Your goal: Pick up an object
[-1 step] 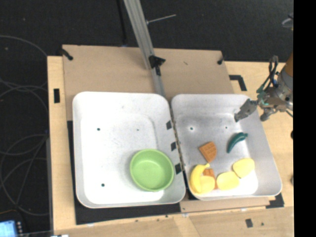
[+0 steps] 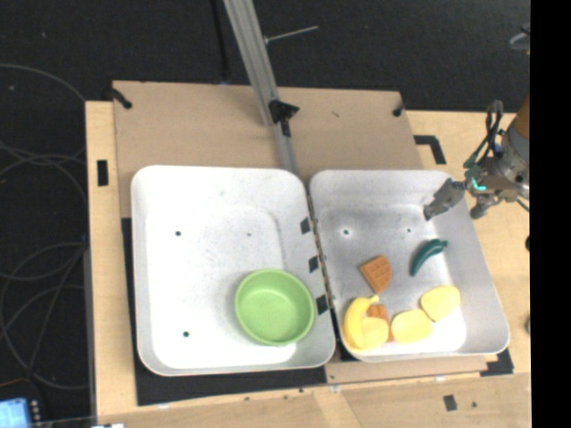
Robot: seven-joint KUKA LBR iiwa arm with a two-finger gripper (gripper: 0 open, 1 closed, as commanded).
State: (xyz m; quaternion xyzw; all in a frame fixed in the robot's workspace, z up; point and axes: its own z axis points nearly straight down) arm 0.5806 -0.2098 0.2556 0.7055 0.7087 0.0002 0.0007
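Green pepper [image 2: 427, 255] just below the tool [image 2: 462, 200], apart.

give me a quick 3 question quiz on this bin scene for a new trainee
1. True or false: the green bowl sits in the left bin.
2. Which thing lies nearest the gripper? A) the orange waffle-like piece B) the dark green curved piece C) the green bowl
3. Fill in: the yellow pieces are gathered along the ____ edge of the right bin.

Key
1. True; it rests near that bin's front right corner.
2. B
3. Front, meaning the edge lowest in the camera view.
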